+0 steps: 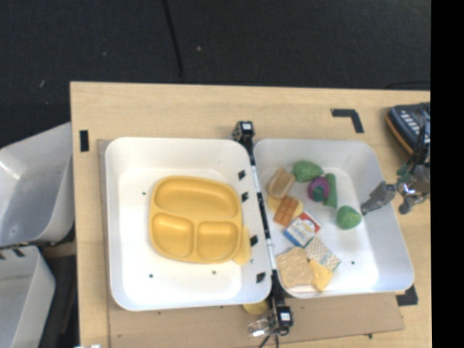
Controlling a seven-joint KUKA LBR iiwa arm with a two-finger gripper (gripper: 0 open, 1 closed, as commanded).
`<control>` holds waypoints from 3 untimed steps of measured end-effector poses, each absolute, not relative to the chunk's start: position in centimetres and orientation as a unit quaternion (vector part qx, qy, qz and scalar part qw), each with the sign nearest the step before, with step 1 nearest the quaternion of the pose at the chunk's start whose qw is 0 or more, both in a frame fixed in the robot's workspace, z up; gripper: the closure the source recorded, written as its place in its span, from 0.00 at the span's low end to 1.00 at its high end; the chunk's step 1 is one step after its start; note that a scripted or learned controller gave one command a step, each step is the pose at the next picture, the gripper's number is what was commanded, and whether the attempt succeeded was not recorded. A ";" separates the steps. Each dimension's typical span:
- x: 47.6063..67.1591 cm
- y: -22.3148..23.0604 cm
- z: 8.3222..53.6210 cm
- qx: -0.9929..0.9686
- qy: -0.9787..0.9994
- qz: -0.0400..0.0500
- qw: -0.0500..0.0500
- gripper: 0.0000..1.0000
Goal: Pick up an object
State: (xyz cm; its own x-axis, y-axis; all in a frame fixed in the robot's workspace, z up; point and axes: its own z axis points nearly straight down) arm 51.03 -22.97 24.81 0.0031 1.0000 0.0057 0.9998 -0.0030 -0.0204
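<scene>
The right bin (377, 267) holds several toy foods. A green lump (349, 217) lies nearest to my gripper (386, 204), just left of it. My gripper hovers over the bin's right side, fingers spread and nothing between them. Further left are a purple piece (319, 188), a dark green stick (331, 191), a second green lump (307, 170), a bread slice (279, 183) and an orange waffle (287, 210). A small red and blue packet (301, 229), a cracker (293, 266) and a yellow cheese wedge (322, 274) lie toward the front.
The left bin (123, 267) holds a yellow divided plate (196, 220). A divider with black clips (258, 216) separates the two bins. A dark device (409, 125) sits on the bench at the far right. Grey tubs (32, 187) stand off the bench's left.
</scene>
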 end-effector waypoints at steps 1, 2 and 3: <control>48.9 -22.9 27.7 -0.708 -0.707 0.001 0.002 0.00; 49.1 -23.0 33.2 -0.706 -0.708 0.001 0.000 0.00; 49.2 -23.0 49.7 -0.706 -0.708 -0.001 -0.007 0.00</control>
